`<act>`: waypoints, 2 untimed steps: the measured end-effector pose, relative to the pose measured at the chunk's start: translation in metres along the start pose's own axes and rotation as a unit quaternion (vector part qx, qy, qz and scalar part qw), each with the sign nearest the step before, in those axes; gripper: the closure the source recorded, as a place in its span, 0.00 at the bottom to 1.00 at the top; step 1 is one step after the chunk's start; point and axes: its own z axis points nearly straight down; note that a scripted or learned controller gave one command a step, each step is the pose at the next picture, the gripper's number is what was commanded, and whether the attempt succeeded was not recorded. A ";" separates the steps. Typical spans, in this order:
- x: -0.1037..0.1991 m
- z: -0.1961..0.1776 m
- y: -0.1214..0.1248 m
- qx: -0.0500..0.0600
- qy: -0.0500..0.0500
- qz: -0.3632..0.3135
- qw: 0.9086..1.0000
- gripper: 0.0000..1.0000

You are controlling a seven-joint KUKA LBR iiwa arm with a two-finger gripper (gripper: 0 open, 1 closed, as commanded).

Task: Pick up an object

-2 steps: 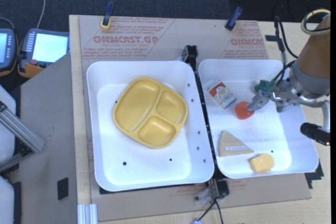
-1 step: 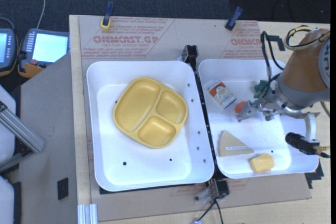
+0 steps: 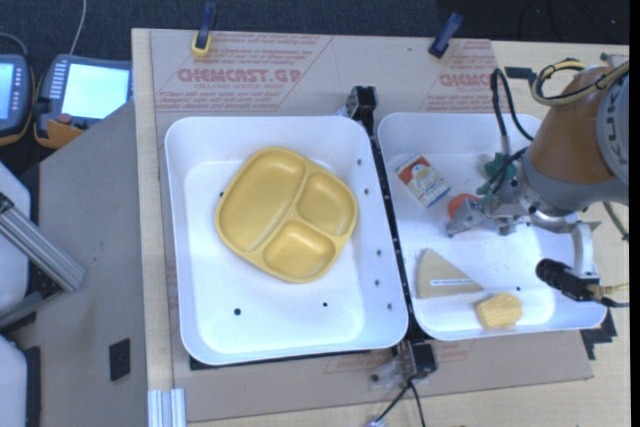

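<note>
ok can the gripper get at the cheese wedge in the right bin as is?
Probably yes. The cheese wedge lies flat on the right bin floor with nothing on top; the gripper sits just above it in view, and the yellow piece lies beside it, apart.

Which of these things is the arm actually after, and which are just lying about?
Part of the job:
- end effector, low in the right bin
- small carton
- red piece by the end effector
- cheese wedge
- yellow corn piece

Just lying about:
- yellow divided plate in the left bin
- clamps on the board
- screens off the bench
</note>
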 end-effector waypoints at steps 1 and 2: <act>0.000 -0.012 0.001 -0.002 -0.001 0.000 1.000 1.00; 0.001 -0.075 -0.001 -0.006 -0.002 0.000 1.000 1.00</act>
